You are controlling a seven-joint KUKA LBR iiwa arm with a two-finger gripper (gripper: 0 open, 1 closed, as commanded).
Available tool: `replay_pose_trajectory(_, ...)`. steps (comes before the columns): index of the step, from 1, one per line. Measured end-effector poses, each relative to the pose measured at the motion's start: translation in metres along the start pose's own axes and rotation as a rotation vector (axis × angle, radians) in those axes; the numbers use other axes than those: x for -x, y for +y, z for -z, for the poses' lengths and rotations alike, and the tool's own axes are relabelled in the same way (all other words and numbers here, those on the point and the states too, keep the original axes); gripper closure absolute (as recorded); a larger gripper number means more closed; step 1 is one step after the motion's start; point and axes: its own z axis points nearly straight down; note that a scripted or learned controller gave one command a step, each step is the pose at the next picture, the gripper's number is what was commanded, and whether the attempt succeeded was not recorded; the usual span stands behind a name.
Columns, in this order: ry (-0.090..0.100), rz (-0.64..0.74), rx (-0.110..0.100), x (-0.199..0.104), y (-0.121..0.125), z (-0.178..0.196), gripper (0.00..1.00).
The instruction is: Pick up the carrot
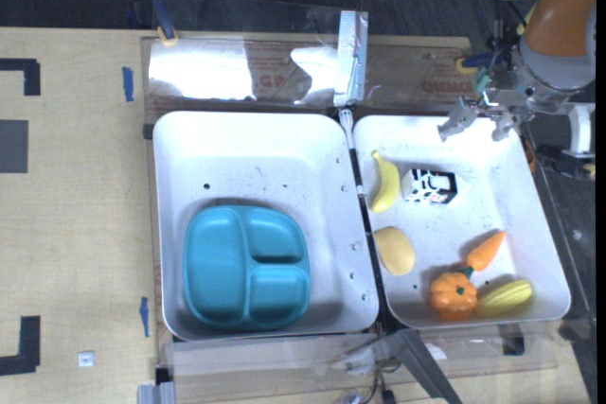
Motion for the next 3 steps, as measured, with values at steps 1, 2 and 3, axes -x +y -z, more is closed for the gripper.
replay_pose_trajectory(1,-0.001,-0.021,-0.002,0.033,-0.072,-0.036,0.0)
replay_pose_trajectory(2,-0.001,0.038,0.005,0.015,-0.141,-0.12,0.0)
replay_pose_trajectory(3,0.0,0.011,0.0,0.044,-0.169,-0.101,0.0)
